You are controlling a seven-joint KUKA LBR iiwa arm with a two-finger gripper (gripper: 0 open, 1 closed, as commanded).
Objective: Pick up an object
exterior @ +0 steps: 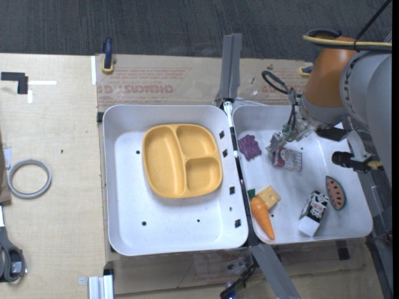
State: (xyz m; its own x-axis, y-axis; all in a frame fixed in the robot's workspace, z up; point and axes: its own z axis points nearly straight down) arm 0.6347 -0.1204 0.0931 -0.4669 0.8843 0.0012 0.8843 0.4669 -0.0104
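Two white bins sit side by side on the surface [50, 104], parted by a grey divider. The left bin [124, 229] carries a yellow plate [182, 161] with three wells, set toward 12 o'clock, with bare floor open all round it, widest toward 6. The arm [349, 73] comes in from 3 o'clock over the right bin [349, 229], its tool [283, 139] low near the bin's middle at 12, touching or just above a red-and-white packet [288, 159]; whether the tool is open or closed I cannot tell. At 9 o'clock of that packet lies a purple bunch of grapes [249, 146]. Toward 6 o'clock, by the divider, a carrot [262, 218] lies just beside a cheese wedge [269, 197]. A black-and-white carton [313, 212] leans near the 5 o'clock corner, a melon slice [336, 193] beside it. Cardboard behind the bins bears red print, too small to read. A tape ring [28, 178] lies at far 9.
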